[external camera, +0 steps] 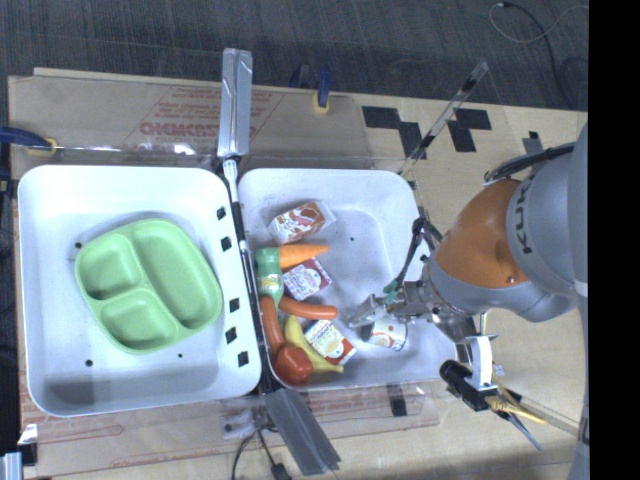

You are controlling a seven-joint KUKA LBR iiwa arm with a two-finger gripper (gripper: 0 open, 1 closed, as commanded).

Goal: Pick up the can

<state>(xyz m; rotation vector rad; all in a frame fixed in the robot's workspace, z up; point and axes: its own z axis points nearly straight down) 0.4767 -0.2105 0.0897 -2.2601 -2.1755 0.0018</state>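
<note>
Low in the right white bin (400,193), the gripper (378,313), whose state I cannot tell, sits beside the small white labelled can (388,334), so closing on it seemingly comes next.

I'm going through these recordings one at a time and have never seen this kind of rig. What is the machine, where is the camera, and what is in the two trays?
One camera looks down at a slant on a bench with two shallow white bins. The grey arm with an orange band is a robot arm reaching in from the right. Its grasping tool is low in the right bin, right at a small can with a white and red label. Whether the tool is gripping the can cannot be judged here.

The left bin holds a green divided plate. The right bin also holds toy food: a carrot, a sausage, a banana, a tomato and several small packets.
</note>
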